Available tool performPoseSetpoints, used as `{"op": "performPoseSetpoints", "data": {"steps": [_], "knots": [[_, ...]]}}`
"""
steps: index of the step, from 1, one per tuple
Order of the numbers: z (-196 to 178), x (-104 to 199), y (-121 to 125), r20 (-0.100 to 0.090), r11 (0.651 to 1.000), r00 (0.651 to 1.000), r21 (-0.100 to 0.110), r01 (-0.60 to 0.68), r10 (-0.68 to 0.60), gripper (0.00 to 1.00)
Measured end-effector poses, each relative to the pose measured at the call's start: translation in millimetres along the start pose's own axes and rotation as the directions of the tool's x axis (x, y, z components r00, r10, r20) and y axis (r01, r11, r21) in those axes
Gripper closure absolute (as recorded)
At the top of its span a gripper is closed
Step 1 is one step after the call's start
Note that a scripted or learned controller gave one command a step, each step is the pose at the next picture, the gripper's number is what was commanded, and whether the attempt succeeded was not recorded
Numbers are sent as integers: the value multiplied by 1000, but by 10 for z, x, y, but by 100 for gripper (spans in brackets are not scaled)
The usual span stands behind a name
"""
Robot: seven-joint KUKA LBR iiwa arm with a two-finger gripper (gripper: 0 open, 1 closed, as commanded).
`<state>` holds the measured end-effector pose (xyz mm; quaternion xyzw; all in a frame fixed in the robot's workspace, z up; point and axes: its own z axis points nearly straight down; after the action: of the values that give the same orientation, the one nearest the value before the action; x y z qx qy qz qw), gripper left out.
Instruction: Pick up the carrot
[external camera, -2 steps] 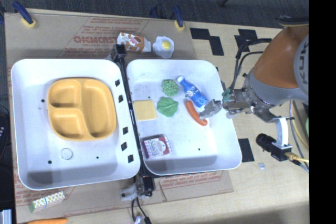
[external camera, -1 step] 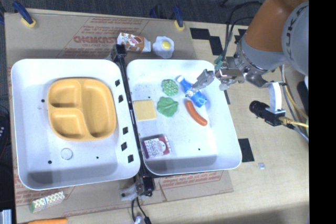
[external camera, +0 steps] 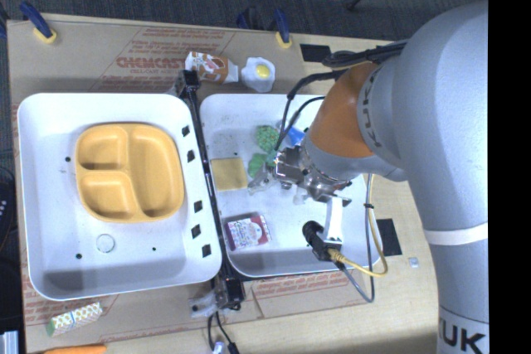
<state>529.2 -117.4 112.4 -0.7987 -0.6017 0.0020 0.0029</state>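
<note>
Gripper [external camera: 275, 170] sits low in right bin [external camera: 249, 261], betw. green item [external camera: 266, 137] at its 12 o'clock & yellow block [external camera: 229, 173] at its 9. Open or closed: can't tell. Orange sliver [external camera: 75, 348] at view's 7 o'clock, outside left bin [external camera: 33, 178], poss. the carrot, unsure. No lift evident; approach, grasp & lift prob. all left.
</note>
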Motion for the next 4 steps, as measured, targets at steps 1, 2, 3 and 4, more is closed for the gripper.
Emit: {"op": "performPoseSetpoints", "data": {"steps": [1,2,3,4], "knots": [[-2255,455,-7,0,993,993,-5,-121,121,0],[-983,1255,218,1,993,993,-1,118,-118,0],[-2614,1212,822,1,993,993,-6,121,-121,0],[-1900,1463,887,2,966,966,-2,260,-260,0]]}}
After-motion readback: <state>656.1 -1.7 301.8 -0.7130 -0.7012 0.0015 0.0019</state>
